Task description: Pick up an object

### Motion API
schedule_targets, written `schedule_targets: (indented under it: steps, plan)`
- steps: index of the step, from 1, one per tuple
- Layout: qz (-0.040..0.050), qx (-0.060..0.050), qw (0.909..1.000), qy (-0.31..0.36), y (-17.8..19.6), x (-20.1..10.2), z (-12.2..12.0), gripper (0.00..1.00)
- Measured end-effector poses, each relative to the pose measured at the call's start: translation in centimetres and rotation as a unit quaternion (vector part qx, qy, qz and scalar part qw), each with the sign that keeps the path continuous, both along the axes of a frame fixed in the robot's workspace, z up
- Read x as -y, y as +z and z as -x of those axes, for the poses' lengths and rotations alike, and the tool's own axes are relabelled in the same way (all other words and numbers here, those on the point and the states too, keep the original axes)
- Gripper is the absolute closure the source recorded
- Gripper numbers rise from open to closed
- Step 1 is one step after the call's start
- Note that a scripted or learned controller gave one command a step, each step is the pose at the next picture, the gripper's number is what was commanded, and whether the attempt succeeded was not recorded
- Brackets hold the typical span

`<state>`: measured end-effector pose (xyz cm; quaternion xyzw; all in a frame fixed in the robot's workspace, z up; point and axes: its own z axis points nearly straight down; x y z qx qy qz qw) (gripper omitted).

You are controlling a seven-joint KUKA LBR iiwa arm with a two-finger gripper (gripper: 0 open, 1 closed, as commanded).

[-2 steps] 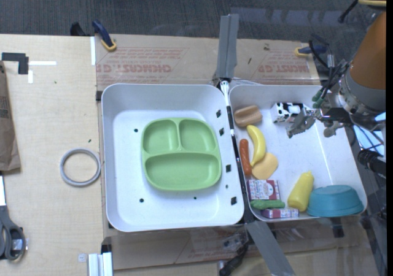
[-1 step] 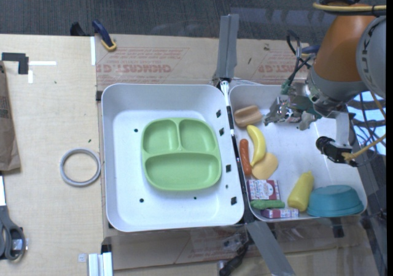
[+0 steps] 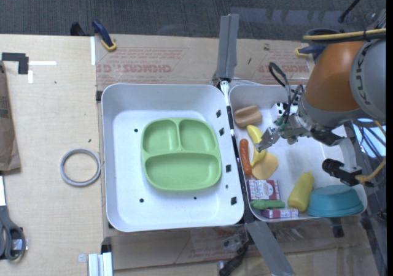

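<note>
- Camera view puts the hand [image 3: 268, 140] low in the right bin [image 3: 319, 164], among the toy foods.
- You cannot tell whether it is apart or together.
- Its tip sits just beside the yellow piece [image 3: 254, 134] and orange carrot [image 3: 245, 157].
- Nothing is lifted yet; grasp and raise remain.

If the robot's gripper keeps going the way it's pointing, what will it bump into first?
Probably the yellow banana lying just below the gripper in the right bin. Depth is hard to judge from above, so the orange carrot beside it is possible too.
</note>
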<state>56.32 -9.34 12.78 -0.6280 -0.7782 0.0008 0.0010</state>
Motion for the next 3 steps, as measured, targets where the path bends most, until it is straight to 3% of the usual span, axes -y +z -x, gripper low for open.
schedule_targets:
  steps: [1, 2, 3]
  plan:
    - [-0.0002, 0.000, 0.9975, 0.070, -3.7, 1.1, -1.0, 0.00]
    - [-0.0002, 0.000, 0.9977, 0.067, -2.8, 1.3, -1.0, 1.00]
    - [0.0003, 0.002, 0.9982, 0.060, 6.4, -8.0, -7.5, 1.00]
